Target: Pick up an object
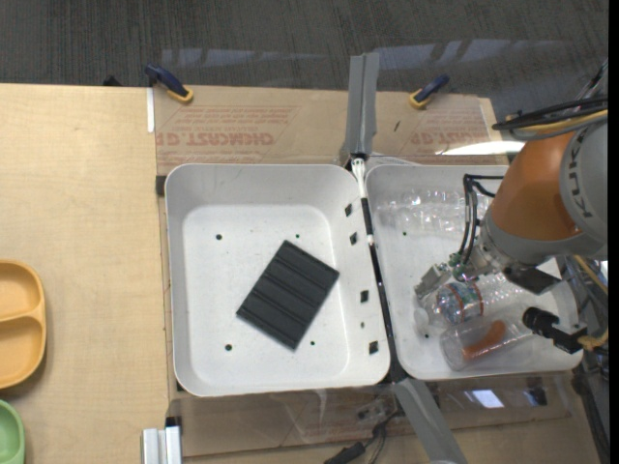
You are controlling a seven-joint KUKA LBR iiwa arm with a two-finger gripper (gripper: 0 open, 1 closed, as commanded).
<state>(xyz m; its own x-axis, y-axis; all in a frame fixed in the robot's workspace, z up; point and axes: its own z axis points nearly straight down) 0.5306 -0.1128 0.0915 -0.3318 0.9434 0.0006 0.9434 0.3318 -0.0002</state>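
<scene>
Camera view, from above and at a slant: two shallow white bins sit side by side on the bench. The left bin (193,259) holds a single black ribbed panel (288,294), lying flat and turned on the diagonal near the middle of the floor.

The right bin (406,356) is the busy one — a heap of clear plastic. A crumpled transparent package (426,211) lies toward the far wall, and a clear bottle with an orange patch inside (481,339) rests on its side near the front edge. Between them is a wad of crinkled clear wrap with coloured bits showing through (455,300).

The arm (537,201) comes in from the right, its orange band bulking over the bin, and the gripper (453,274) is down in the clutter, right against that crinkled wad. Whether the claw is clenched or released I cannot tell.

Off to the left, a yellow divided tray (19,322) sits on the wooden bench (77,182).
</scene>
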